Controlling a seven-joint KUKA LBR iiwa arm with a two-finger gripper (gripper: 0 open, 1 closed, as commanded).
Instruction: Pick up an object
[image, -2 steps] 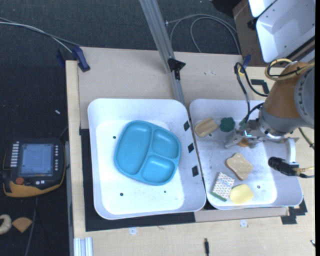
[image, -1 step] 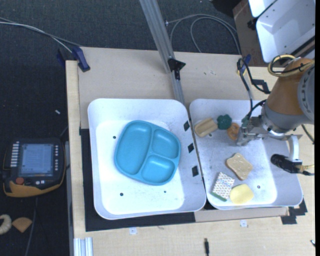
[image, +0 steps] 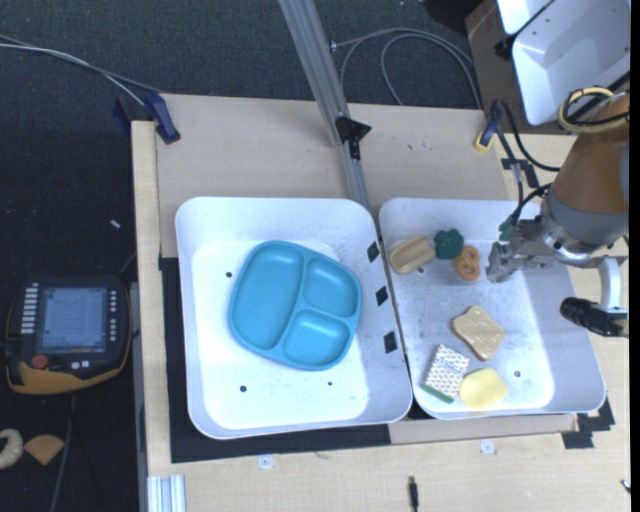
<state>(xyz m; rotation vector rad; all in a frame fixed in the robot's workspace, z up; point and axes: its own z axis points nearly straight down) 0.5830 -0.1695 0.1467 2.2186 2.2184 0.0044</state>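
Gripper (image: 503, 262), grip state unclear, hovers just right of an orange toy (image: 467, 263), among six small items, one blue tray (image: 295, 303) far left.

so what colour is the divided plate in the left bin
Light blue plate, shown in the camera view.

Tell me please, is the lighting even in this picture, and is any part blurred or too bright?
In the camera view, light is soft and even; the blue plate shows mild sheen, no harsh glare. The white bins look bright yet keep detail. The gripper is slightly soft, and small items like the green object lack fine detail.
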